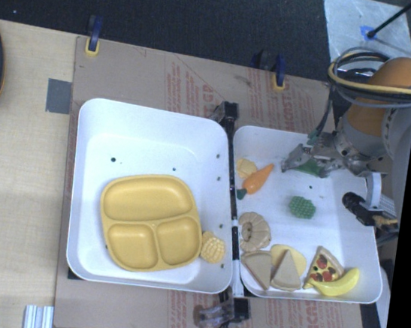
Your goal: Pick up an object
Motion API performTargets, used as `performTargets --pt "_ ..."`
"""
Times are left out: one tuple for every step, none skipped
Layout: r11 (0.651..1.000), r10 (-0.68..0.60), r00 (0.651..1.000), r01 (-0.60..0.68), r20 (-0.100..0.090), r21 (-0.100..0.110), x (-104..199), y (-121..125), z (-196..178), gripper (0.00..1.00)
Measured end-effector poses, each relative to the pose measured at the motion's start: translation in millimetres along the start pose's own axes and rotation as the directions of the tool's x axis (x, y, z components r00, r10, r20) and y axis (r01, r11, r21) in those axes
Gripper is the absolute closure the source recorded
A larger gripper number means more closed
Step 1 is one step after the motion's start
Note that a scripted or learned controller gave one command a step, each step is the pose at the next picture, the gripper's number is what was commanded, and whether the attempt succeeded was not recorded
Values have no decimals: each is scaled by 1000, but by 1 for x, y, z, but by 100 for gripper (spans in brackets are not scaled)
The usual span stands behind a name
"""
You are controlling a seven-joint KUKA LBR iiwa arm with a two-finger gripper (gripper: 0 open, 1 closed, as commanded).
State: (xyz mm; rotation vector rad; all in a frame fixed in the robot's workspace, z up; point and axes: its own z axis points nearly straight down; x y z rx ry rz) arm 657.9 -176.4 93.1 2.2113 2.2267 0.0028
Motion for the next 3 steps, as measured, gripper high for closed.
performTargets --pt "1000 6 1000 -6 -2 14 -15 -80 1 0" --pt "1000 3 1000 -3 0 8 -15 -76 -10 100" --pt "1000 -7 1000 7 -2 2 72 -18 1 100"
